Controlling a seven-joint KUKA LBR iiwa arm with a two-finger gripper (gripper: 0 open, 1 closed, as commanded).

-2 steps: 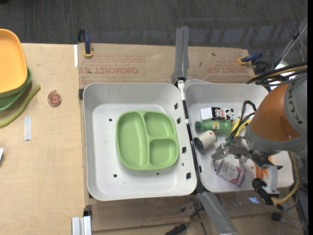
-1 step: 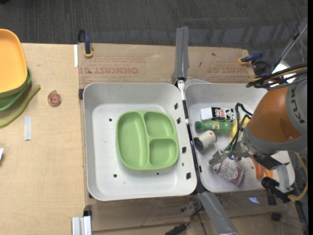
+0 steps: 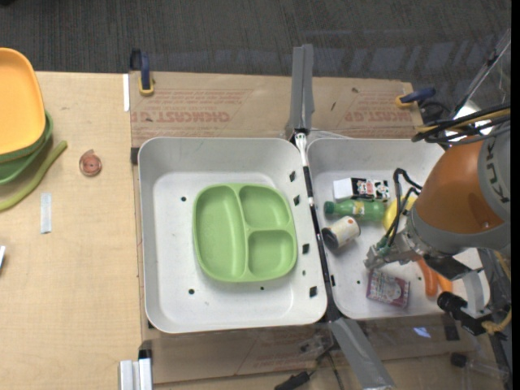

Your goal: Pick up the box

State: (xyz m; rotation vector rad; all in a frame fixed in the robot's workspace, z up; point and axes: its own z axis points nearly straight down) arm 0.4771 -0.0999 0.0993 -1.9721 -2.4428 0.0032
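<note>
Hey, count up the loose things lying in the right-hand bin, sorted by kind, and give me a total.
Box: 1
Green bottle: 1
Small can: 1
Pink packet: 1
Orange item, partly under the arm: 1
Yellow item, partly hidden by the arm: 1
Total: 6 that I can make out; the arm may cover more.

One fixed camera looks down at a slant from above the bench (image 3: 81, 299), far enough back to take in both white bins: the left bin (image 3: 154, 242) sits mid-frame, the right bin (image 3: 349, 299) toward the right edge. The arm (image 3: 459, 197) enters from the frame's right.
</note>
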